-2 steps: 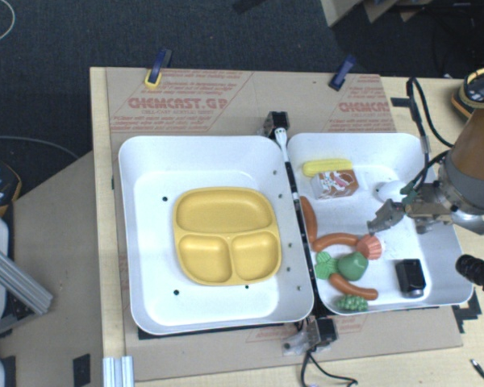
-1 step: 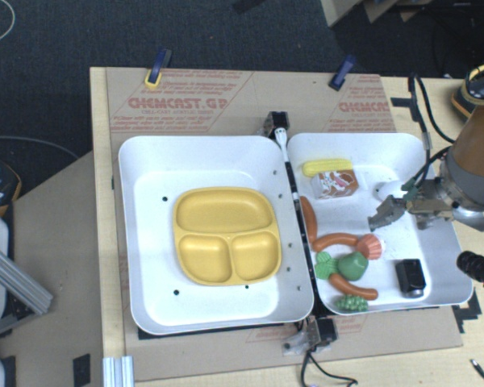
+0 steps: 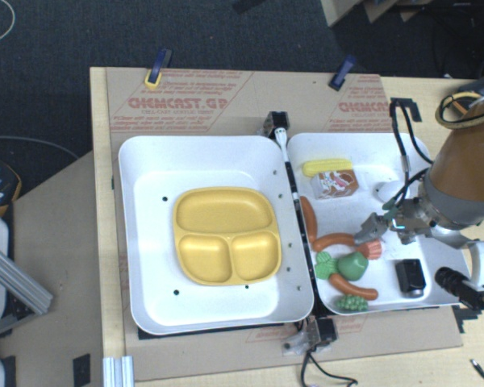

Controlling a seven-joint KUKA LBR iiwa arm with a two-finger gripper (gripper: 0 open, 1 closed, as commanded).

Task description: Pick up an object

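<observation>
Your gripper [image 3: 369, 234] sits low in the right bin [image 3: 363, 145], fingers seemingly spread with nothing pinched, the toy sausage [image 3: 335, 241] just ahead of the tips and the green pepper [image 3: 352, 265] just below, so the pick remains undone

A yellow three-compartment tray [image 3: 226, 235] is seen lying flat in the middle of the left white bin [image 3: 137, 216]. The right white bin [image 3: 306, 145] is set just beside it, their rims touching along the middle. Both bins are carried on a board covered with brown printed paper [image 3: 185, 99]. A blue and yellow clamp [image 3: 156, 68] is fixed at the board's far edge, and a dark blue clamp [image 3: 342, 72] further right along that edge.
</observation>
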